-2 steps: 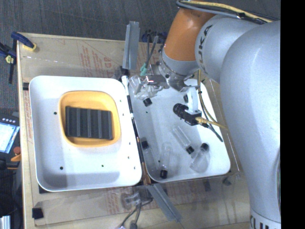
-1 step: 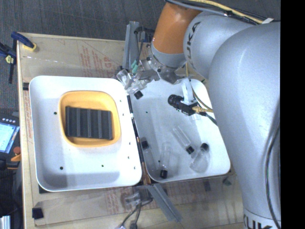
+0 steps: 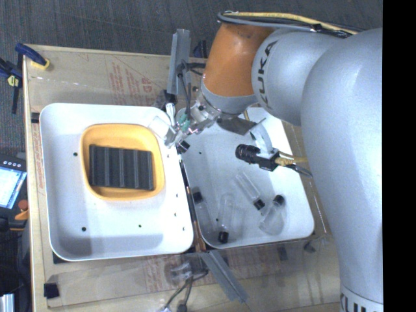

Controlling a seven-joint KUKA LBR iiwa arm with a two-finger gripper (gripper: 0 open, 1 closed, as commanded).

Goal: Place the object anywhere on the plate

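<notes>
While the gripper (image 3: 178,132) hangs right over the seam where the two white bins meet, the whole job comes down to a short sideways move, because the yellow plate (image 3: 121,130) lies directly to the left of it as the camera sees things, in the left bin (image 3: 65,233), with its near corner just beside the tool. From where I stand the tip is a muddle of glare and clear plastic, so I cannot tell whether the gripper is spread or pressed together. Something pale and see-through with a small black cap (image 3: 184,146) sits right at the tip, but I cannot say it is gripped rather than lying against the bin wall. If that is the object, it is at the left edge of the right bin (image 3: 296,223), a hair from the divider. The other clear tubes (image 3: 246,186) lie well apart from the tool, scattered toward the near side of that bin, each with a dark cap. The plate carries a dark ribbed block (image 3: 122,166) in its middle, its grooves running away from the viewer. My guess is that a drop over the plate's right edge would do, provided the thing really is in the grip.
</notes>
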